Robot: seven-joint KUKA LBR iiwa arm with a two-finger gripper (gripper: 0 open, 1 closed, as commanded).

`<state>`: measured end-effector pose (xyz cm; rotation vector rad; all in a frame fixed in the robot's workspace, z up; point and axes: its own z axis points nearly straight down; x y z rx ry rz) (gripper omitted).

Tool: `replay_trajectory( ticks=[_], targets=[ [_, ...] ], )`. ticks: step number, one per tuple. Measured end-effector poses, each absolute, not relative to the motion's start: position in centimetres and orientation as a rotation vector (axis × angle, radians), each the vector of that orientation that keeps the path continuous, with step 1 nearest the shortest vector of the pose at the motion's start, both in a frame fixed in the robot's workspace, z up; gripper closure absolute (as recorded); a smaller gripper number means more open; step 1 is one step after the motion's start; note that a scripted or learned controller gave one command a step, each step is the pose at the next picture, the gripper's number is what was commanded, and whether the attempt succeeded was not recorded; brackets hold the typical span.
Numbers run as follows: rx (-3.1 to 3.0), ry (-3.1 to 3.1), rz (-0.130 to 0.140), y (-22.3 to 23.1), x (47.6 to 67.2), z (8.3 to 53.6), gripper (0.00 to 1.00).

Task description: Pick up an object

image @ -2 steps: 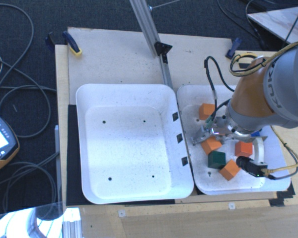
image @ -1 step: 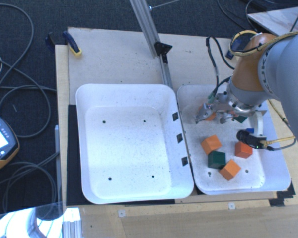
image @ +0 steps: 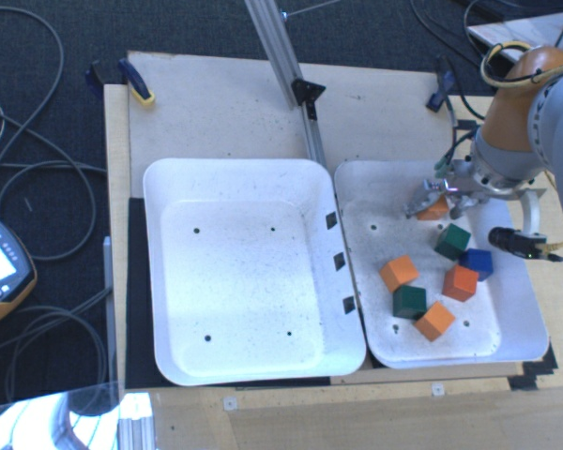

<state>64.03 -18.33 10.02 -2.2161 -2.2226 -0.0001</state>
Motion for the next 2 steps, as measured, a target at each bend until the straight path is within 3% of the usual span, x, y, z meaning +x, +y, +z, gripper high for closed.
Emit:
replay_trajectory(
  ticks=[1, 2],
  targets=[
    [-2.219, -2.225, 0.001, -18.6, 64.1, 11.2, 1.0],
    [-2.195, -2.203, 0.046, -9.0, 66.7, 9.6, 1.0]
  ],
)
